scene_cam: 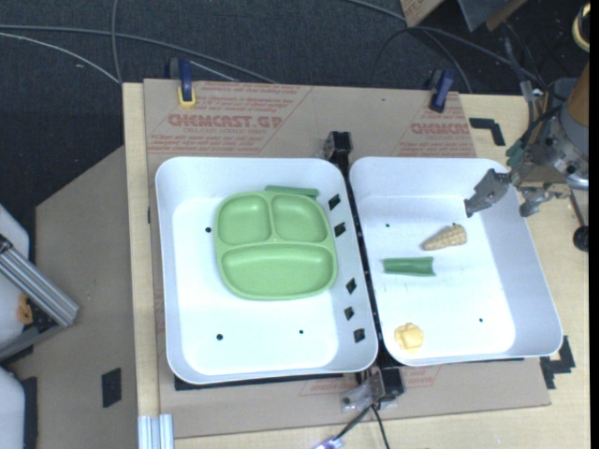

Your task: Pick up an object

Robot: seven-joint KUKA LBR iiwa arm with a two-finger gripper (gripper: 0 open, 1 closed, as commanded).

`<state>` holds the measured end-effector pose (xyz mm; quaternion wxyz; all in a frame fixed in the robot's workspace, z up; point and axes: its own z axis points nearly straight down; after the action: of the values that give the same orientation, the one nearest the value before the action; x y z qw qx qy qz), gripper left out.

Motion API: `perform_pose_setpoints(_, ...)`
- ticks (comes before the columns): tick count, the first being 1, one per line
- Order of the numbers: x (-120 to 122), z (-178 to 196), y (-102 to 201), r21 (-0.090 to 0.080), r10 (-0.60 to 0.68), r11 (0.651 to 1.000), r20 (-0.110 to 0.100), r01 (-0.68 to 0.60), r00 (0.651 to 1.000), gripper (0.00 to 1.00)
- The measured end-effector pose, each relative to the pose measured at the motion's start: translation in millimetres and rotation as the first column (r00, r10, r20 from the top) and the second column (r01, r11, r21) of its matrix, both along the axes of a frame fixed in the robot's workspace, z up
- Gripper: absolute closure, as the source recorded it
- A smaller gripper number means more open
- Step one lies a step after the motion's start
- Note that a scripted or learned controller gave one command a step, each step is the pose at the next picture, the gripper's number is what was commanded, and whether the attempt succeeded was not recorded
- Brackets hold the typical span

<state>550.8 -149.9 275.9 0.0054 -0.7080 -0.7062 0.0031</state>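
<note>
Most of my arm is cut off at the right edge of the view, so I can see just its grey end reaching in over the far right corner of the right shallow white plastic bin. My two-finger gripper hangs there above the bin's far right rim, one dark finger slanting down and left over the white floor, the other finger near the rim and hard to make out against the wrist hardware. The two seem spread apart, with nothing between them. Inside this bin lie three small things: a pale tan ridged cone-shaped piece toward the far middle, nearest my pincer yet apart from it; a flat dark green strip just beside it toward the centre; and a small yellow lumpy piece by the near left corner, too small to tell its exact form. The left shallow white plastic bin carries a light green three-compartment plastic plate in its far half, and a dark green flat piece peeks from behind the plate's far edge, mostly hidden.
</note>
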Motion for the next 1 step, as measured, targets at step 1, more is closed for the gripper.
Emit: perform_pose_setpoints(1,1.9,5.6,0.3,-0.002,0.003,1.0,0.011,-0.003,1.0,0.0)
